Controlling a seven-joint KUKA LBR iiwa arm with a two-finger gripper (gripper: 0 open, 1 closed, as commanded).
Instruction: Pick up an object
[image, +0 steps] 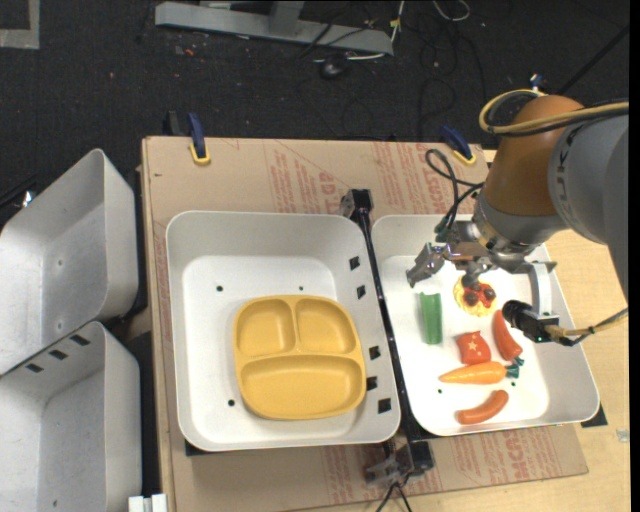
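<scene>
A grey KUKA arm with an orange band reaches in from three o'clock and hangs over the right bin (575, 395), its gripper (470, 270) poised at the bin's twelve o'clock end, above a small yellow-and-red toy food piece (474, 294). The step in hand appears to be the approach: nothing is seen between the jaws, and every toy lies on the bin floor. Whether the jaws are spread or pressed together cannot be told, as the wrist's bulk hides their tips from this slanted overhead angle.

Candidates for the pick lie close together. A green bar (431, 318) sits at nine o'clock of the yellow piece; a red block (474, 348) and a red pepper (506, 335) lie toward six o'clock; a carrot (475, 375) and a red sausage (483, 407) rest nearer the bin's six o'clock edge. In the left bin (185, 330), a yellow divided tray (298, 357) sits alone.

The next move likely calls for a straight descent onto one toy, with care not to nudge its neighbours.
</scene>
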